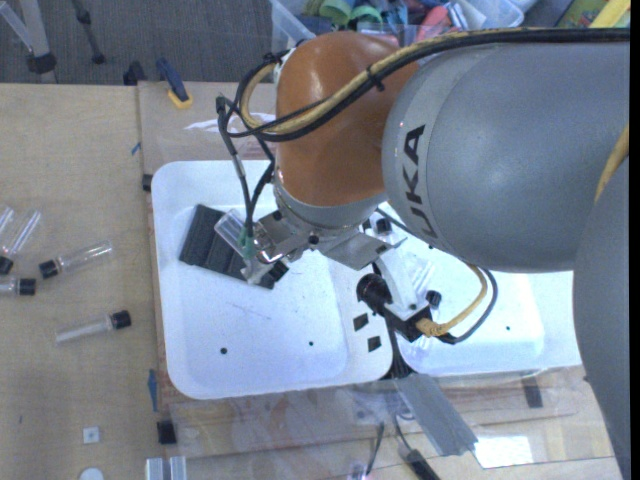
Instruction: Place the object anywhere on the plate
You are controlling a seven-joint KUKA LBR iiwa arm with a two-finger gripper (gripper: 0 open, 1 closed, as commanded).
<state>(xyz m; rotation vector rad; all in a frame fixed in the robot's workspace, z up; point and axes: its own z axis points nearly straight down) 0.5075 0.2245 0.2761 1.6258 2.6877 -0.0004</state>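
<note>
Object [212,238], that dark flat block, lies in the left bin [250,358], touching your pincer [258,253] on its left, long axis running near-far; can't tell the pincer's grip.

flat object [212,238] in left bin [200,328], arm [480,138] above it

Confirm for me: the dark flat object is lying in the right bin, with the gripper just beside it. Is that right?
Not quite. The camera view shows the dark flat object lying in the left bin, not the right one. The gripper is indeed just beside it, at the object's right end.
</note>
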